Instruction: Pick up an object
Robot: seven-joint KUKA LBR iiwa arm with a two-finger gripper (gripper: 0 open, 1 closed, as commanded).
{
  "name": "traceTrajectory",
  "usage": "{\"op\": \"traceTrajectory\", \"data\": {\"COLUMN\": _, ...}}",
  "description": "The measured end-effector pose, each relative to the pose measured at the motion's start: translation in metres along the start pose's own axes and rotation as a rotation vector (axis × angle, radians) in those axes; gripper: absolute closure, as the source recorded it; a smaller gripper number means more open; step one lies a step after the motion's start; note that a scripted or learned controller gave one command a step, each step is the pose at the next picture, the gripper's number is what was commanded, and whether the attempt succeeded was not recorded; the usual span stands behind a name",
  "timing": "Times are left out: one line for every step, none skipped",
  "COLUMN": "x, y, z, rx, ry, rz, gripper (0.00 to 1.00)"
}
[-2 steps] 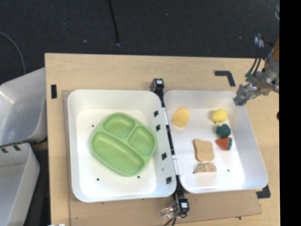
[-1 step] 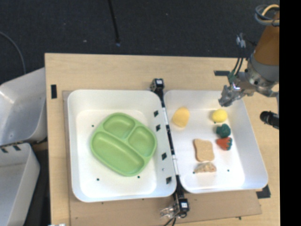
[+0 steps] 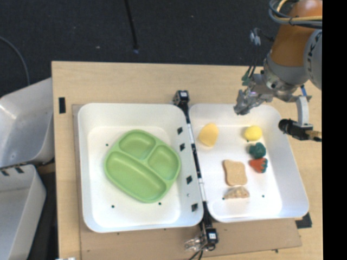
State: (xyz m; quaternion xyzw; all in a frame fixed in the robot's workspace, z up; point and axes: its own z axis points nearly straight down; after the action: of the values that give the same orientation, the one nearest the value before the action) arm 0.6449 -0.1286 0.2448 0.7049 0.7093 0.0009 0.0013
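Observation:
The right bin (image 3: pixel 282 196) holds several small food items. A yellow-orange piece (image 3: pixel 208 134) lies near its left wall, and a yellow lemon-like piece (image 3: pixel 252 133) sits at the upper right. Below that are a dark green piece (image 3: pixel 257 150) and a red piece (image 3: pixel 258 165). A tan bread slice (image 3: pixel 235 172) lies mid-bin, with a pale crumbly piece (image 3: pixel 237 193) just below it. My gripper (image 3: pixel 242 105) hangs over the bin's far edge, above and left of the lemon-like piece, with nothing seen between its fingers.
The left bin (image 3: pixel 92 199) carries a green divided plate (image 3: pixel 142 165). A black divider with clips (image 3: pixel 190 156) runs between the bins. A black knob (image 3: pixel 287 127) on the arm juts over the right bin's right rim. White equipment (image 3: pixel 21 123) stands off the bench's left side.

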Motion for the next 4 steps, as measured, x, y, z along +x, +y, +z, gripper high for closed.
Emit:
{"op": "traceTrajectory", "data": {"x": 0.048, "y": 0.010, "z": -0.009, "rx": 0.000, "ry": 0.001, "rz": 0.000, "gripper": 1.00}}
{"op": "traceTrajectory", "data": {"x": 0.098, "y": 0.011, "z": -0.013, "rx": 0.001, "ry": 0.001, "rz": 0.000, "gripper": 1.00}}
{"op": "traceTrajectory", "data": {"x": 0.155, "y": 0.015, "z": -0.009, "rx": 0.001, "ry": 0.000, "rz": 0.000, "gripper": 1.00}}
{"op": "traceTrajectory", "data": {"x": 0.199, "y": 0.034, "z": -0.011, "rx": 0.000, "ry": 0.000, "rz": 0.001, "gripper": 1.00}}
